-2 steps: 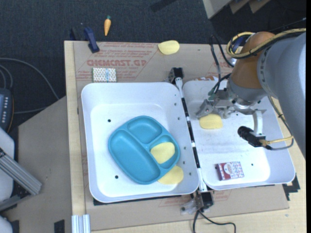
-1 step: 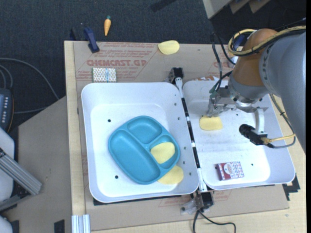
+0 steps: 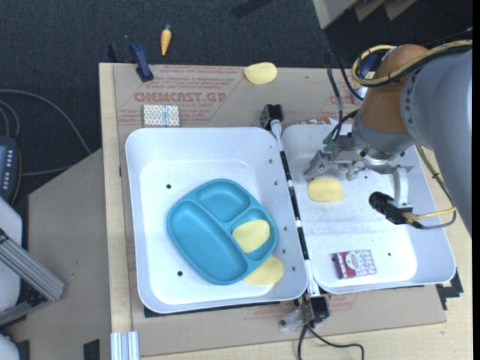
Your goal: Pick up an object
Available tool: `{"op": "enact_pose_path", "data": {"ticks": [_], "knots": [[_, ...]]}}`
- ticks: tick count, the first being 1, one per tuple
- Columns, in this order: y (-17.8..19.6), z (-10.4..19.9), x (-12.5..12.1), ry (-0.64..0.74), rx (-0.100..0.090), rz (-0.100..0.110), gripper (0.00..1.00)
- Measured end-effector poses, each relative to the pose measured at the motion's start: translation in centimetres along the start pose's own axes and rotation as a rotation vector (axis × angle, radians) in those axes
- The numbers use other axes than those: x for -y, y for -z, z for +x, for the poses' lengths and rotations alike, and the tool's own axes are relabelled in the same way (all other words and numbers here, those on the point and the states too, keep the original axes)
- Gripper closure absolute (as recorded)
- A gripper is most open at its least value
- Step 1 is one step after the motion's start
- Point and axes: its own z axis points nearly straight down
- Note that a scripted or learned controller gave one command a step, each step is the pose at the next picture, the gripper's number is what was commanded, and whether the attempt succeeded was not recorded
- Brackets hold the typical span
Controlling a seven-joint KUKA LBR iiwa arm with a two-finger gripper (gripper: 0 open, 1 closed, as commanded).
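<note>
- End effector (image 3: 335, 167) sits low in the right bin (image 3: 427, 268), at its upper-left part, hanging from the grey arm (image 3: 442, 88) w/ orange band. We can't tell how far open it is; the metal parts blur together from this angle.
- It's just above a yellow lump (image 3: 325, 190), close enough that we can't say touching or apart. We see nothing clamped in it.
- Surface (image 3: 120, 223): brown board w/ red print, carrying both white bins side by side. Dark carpet around it, cables at far left.
- Left to right: left bin (image 3: 150, 163) holds a blue divided tray (image 3: 206, 227), long axis running upper right to lower left. One yellow piece (image 3: 252, 235) lies in the tray's small compartment, another (image 3: 265, 271) against its lower-right edge on the bin floor.
- Right bin: the yellow lump, long axis roughly left-right, and a small red-and-white packet (image 3: 353, 263) near the front wall, well apart from it.
- On the board behind the bins: small patterned packet (image 3: 160, 115), blue clip (image 3: 140, 60), yellow piece (image 3: 260, 73). A tiny carrot (image 3: 166, 40) lies on the carpet.
</note>
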Motion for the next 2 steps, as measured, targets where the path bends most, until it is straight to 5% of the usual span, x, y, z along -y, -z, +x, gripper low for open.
{"op": "enact_pose_path", "data": {"ticks": [2], "knots": [[-1.2, 0.1, 1.2, -0.002, -0.003, 0.005, 0.0]]}}
